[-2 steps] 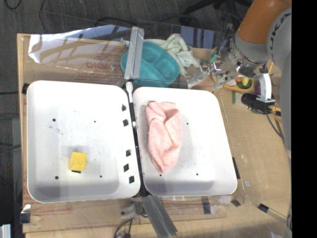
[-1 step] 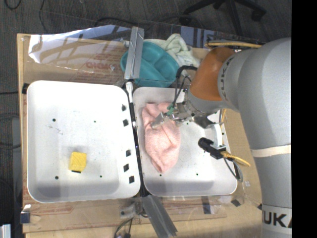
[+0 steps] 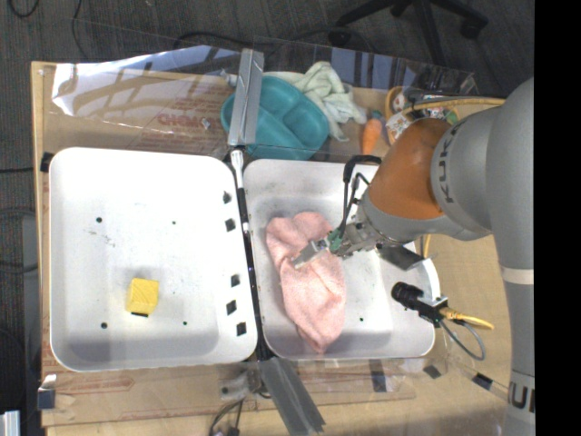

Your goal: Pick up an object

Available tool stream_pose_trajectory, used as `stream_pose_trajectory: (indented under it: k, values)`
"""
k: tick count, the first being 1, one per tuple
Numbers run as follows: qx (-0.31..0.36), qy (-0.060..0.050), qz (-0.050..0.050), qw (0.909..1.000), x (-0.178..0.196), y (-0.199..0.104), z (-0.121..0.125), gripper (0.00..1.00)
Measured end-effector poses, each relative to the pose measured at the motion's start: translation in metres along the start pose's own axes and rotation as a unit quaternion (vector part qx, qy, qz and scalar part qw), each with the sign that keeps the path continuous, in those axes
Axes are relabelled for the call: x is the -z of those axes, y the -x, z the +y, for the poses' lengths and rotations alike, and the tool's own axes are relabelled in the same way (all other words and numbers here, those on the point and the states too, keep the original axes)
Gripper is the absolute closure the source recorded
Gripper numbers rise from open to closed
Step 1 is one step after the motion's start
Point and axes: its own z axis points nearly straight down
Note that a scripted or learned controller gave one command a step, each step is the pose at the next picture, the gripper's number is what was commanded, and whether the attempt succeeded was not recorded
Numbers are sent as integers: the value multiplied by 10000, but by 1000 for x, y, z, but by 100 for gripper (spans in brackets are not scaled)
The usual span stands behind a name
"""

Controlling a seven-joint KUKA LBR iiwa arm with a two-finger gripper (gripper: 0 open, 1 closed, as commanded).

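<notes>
Reaching in from the right, the big grey arm [image 3: 495,166] with its orange band bends down into the right bin [image 3: 399,334]. Its gripper [image 3: 313,252] sits low on top of a soft pink cloth [image 3: 309,284]. The cloth lies crumpled in the left half of that bin, close to the wall between the two bins. The tips touch the upper part of the cloth, but from up here one cannot tell if they are apart or squeezed together, or if they have hold of any cloth.

A small yellow block [image 3: 142,296] lies alone in the left bin [image 3: 82,180], near its lower edge. Behind the bins, on the bench [image 3: 118,98], sit a teal tray [image 3: 281,121] and a pale green rag [image 3: 329,94].
</notes>
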Motion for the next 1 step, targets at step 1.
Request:
stream_pose_trajectory:
  k: [1]
  values:
    - [25, -22, 9, 10000, 7, 0, 0, 100]
